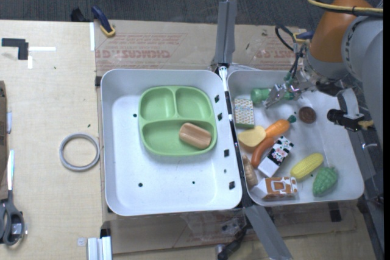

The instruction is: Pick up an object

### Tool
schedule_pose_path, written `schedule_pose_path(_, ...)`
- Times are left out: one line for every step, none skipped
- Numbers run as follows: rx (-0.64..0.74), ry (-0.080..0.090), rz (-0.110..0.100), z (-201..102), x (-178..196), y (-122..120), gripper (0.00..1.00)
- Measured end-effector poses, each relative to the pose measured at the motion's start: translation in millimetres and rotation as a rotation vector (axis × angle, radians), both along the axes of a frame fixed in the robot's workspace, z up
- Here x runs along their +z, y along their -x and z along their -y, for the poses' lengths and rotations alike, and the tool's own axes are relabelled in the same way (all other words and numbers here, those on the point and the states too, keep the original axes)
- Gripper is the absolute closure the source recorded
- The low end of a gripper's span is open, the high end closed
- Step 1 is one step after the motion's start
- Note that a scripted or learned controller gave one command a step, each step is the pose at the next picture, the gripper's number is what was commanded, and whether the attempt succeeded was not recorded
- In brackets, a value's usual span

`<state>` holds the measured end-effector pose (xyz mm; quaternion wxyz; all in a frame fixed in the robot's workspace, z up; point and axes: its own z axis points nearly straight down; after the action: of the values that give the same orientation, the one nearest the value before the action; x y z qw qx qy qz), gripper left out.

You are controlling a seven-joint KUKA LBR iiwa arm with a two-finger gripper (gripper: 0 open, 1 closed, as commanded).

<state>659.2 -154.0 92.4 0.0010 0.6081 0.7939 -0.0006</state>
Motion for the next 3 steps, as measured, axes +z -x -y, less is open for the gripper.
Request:
schedule_pose_path(0.029,0.000,0.001,59.5,69.6,37.1,0.00)
schedule_pose_path(-0.196,-0.002,-0.002,-21.8,23.5,64.4,0.00)
schedule_pose_path(0.053,-0.002,0.001,-58.9,0.2,132.2,0.00)
